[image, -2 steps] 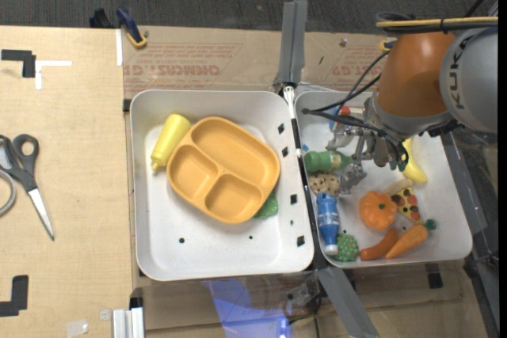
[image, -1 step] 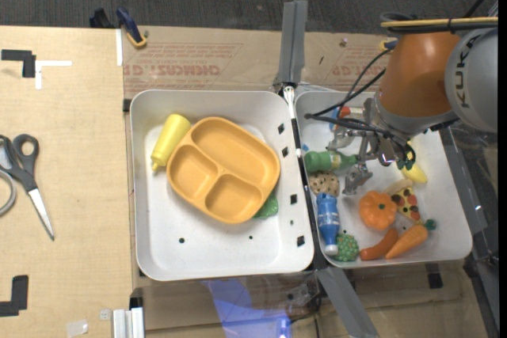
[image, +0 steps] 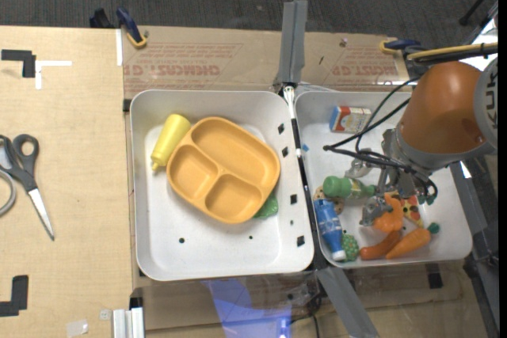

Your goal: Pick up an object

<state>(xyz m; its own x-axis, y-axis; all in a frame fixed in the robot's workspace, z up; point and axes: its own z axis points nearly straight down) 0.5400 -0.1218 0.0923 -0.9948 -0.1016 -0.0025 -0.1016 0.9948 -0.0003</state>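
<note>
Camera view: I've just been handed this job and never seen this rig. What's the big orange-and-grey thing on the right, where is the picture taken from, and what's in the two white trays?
One camera looks down at a slant on a bench with two white bins. The orange-and-grey shape is the robot arm, reaching in from the right; its tool hangs low over the right bin, among the toys. Whether it grips anything is hidden.

The left bin holds a yellow divided plate and a yellow bottle. The right bin holds a green bottle, a blue tube, toy carrots and a small carton. Scissors lie on the bench.
</note>
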